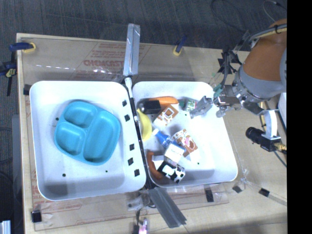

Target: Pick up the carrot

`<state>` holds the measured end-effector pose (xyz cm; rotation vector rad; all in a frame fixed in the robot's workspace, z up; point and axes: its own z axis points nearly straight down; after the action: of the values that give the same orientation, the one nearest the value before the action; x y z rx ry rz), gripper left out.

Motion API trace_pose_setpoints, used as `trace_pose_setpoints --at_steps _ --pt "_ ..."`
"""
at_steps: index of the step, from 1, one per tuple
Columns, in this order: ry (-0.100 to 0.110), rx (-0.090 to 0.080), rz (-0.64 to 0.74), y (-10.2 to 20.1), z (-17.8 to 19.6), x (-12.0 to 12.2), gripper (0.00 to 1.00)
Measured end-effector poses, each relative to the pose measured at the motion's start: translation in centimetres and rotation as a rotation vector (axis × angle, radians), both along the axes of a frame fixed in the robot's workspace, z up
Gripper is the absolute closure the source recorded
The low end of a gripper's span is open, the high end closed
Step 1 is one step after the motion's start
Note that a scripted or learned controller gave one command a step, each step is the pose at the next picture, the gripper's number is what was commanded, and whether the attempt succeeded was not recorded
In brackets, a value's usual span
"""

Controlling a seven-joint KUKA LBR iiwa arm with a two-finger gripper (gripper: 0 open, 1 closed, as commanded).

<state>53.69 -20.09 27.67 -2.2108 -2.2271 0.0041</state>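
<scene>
The carrot (168, 100) is an orange stub lying at the back of the right bin (222, 145), its left end partly covered by a black item (150, 106). My gripper (201, 106) reaches in from the right over the bin's back right part, a short way right of the carrot, with a small green and white item (187, 103) between the two. The grey arm with its orange band (265, 52) stands outside the bin's right wall. The carrot lies apart from the gripper.
The right bin also holds a banana (144, 123), a brown and white carton (168, 115), a blue bottle (163, 139), small boxes (185, 141) and a black and white toy (171, 172). A blue divided plate (87, 132) lies in the left bin (48, 179).
</scene>
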Motion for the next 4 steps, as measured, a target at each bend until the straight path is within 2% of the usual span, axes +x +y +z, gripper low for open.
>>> trace_pose_setpoints --at_steps 1,2,3,4 --pt "0.000 0.001 0.211 6.3 -6.4 4.2 0.00" --pt "-0.004 0.000 0.207 10.4 0.3 3.0 0.00" --pt "-0.002 0.000 0.299 9.1 -4.7 -0.4 0.00" --pt "-0.004 0.001 0.798 10.0 -11.6 -6.0 0.00"
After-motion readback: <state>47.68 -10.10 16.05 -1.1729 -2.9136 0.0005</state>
